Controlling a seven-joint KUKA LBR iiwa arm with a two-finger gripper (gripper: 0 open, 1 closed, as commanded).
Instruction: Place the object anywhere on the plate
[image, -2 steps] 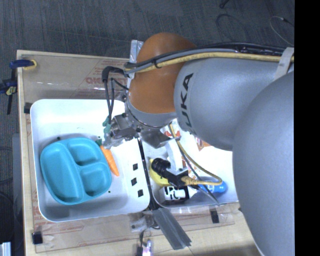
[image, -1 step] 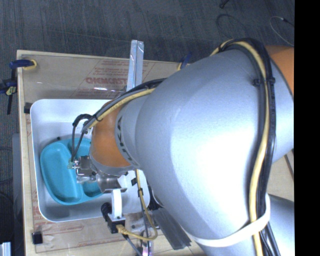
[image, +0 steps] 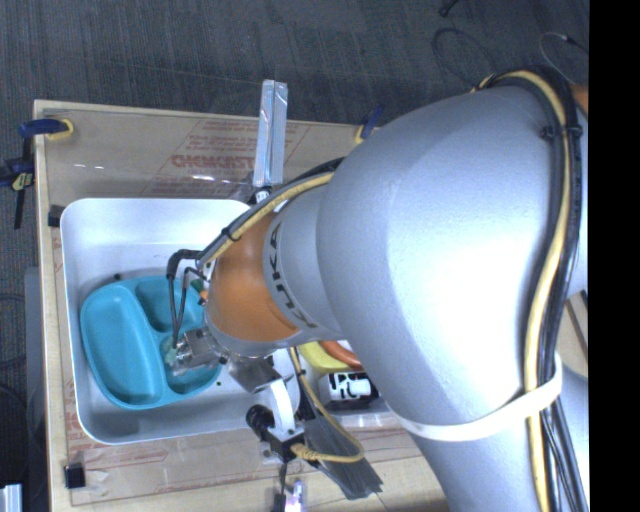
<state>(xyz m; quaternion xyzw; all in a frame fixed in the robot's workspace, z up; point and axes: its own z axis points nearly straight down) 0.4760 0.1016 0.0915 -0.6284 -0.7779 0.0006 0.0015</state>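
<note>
The grey arm (image: 450, 260) reaches in from the right and covers most of the two bins. Its orange band (image: 245, 300) hangs over the left white bin (image: 75, 240). Below the band, the gripper (image: 188, 358) sits low over the right-hand edge of a blue divided plate (image: 115, 340) that lies in that bin. Cabling and the wrist body hide the tip, so whether it is open, closed or carrying anything cannot be told.

Which thing is the task's object is also not certain. Two candidates peek out from under the arm, just to the right of the plate and apart from it. One is a yellow and orange item (image: 332, 352). The other, touching or just beside it, is a small black and white item (image: 348, 385). Whether they lie in the left bin or the right one cannot be told, since the arm covers the seam between the bins.

Judging by their look, both are small, light, rigid plastic pieces. They would not crush, but may be smooth enough to slip. A hold across the narrowest part near the middle would likely serve best for either. The two lie so close together that a descent on one may nudge the other.

The plate has shallow wells with raised rims, so a light item released low should stay put. The bins rest on a tabletop (image: 150, 150).
</note>
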